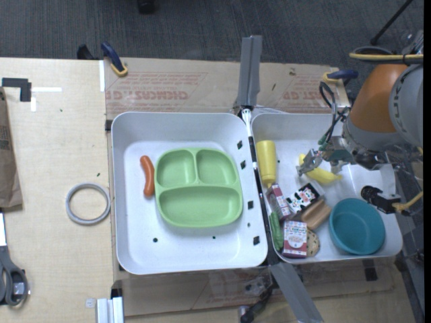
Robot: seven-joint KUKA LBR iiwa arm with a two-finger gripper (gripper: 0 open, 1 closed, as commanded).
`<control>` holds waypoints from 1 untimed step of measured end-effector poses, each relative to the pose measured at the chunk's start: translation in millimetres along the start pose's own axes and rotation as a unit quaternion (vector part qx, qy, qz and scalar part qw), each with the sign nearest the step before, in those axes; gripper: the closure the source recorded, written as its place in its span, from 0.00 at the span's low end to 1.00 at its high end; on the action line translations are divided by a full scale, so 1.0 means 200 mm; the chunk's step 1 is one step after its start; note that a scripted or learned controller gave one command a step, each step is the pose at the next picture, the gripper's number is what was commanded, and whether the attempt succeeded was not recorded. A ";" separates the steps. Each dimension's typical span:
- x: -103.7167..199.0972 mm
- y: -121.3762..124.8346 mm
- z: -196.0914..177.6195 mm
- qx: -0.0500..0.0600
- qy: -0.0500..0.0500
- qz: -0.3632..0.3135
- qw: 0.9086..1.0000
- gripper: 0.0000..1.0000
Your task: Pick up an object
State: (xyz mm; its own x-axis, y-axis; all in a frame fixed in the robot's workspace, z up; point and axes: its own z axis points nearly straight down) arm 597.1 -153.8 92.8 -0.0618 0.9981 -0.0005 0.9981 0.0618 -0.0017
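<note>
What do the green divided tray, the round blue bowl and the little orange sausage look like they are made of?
The green divided tray looks like moulded plastic: even colour, rounded ridges, a soft matte sheen. The round blue bowl also seems plastic, smooth and uniformly teal, though silicone is possible. The little orange sausage is probably toy plastic or rubber; it is too small to say more.
</note>
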 end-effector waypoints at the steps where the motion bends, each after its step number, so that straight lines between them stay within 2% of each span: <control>1: 0.00 0.00 -0.05 0.000 0.000 0.000 1.000 1.00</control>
State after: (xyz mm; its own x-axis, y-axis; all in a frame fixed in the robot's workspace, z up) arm 597.2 -154.5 102.0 -0.0614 0.9981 -0.0013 0.9981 0.0614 -0.0020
